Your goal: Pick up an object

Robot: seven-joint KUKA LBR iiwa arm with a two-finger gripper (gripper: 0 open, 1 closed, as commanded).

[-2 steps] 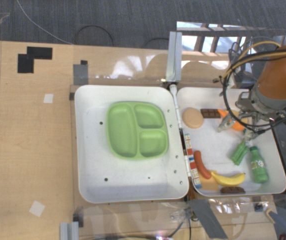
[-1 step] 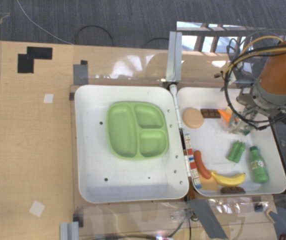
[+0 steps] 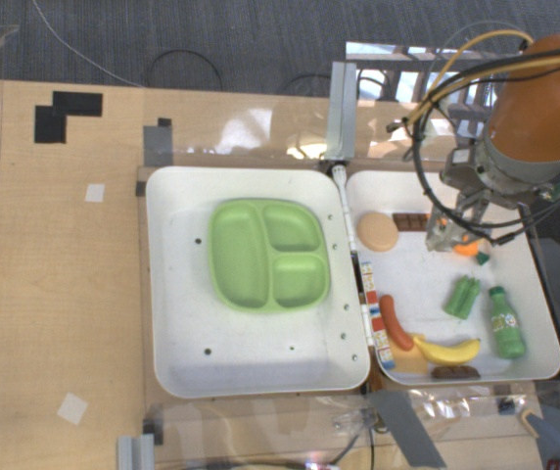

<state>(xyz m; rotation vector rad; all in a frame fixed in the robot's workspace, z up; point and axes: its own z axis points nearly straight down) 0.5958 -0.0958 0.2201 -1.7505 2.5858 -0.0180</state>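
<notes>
- Overhead, camera view: two white bins side by side on the wooden bench; left bin [image 3: 177, 360] carries a green divided plate [image 3: 267, 255], lying flat near its centre
- Right bin [image 3: 544, 355] holds the small items: a round tan bun [image 3: 378, 231] at upper left, a dark brown bar [image 3: 410, 222] just beside it
- Lower left of that bin: a red sausage [image 3: 395, 323] lying at a slant, a yellow banana [image 3: 447, 350] just below it, a second dark bar [image 3: 454, 371] against the near wall
- Right side of the bin: a green bottle [image 3: 505, 323] lying down, and a smaller green block [image 3: 462, 297] near it, apart from the bottle
- A small orange piece [image 3: 474, 250] lies in the upper middle of the bin
- Arm comes in from the right, orange band topmost, cables looping over the wrist
- Gripper [image 3: 448, 238] hangs over the upper part of the right bin, tips between the brown bar and the orange piece, close beside the latter
- Spread of the tips cannot be told from this angle; nothing is seen clamped between them
</notes>
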